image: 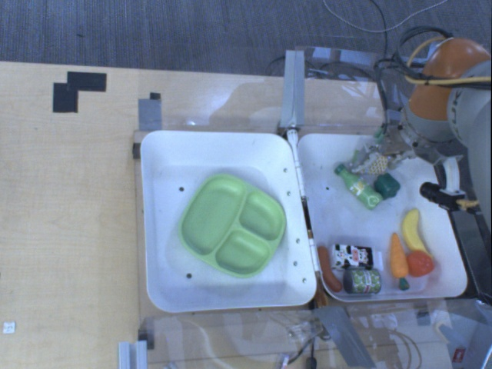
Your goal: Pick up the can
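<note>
My gripper point(382, 154) hangs over the far part of the right bin point(459, 283), arm reaching in from the right; fingers sit just above a green bottle point(358, 184) and a dark green block point(387, 184); whether the jaws are parted or closed I cannot tell, the tips blur into the clutter beneath; nothing visibly held.

The can point(362, 281) lies at the near edge of the same bin, on its side, dark body with a green label; long axis runs roughly left to right along the near wall. Neighbours: a black-and-white carton point(353, 256) touching or just beside it on the far side; a sausage point(328, 270) just to its left; a carrot point(397, 255), tomato point(420, 264) and banana point(414, 230) to its right.

Key relation: the can is toward the camera from my jaws and slightly left, well apart, with open bin floor between.

Judgement: the approach is not yet begun; the next move wants travel toward the near wall, then jaws turned across the can's short axis; the near wall and carton leave little room for fingers, so a bump or slip seems likely.

Left bin point(154, 229) holds a green divided plate point(234, 225); irrelevant.
</note>
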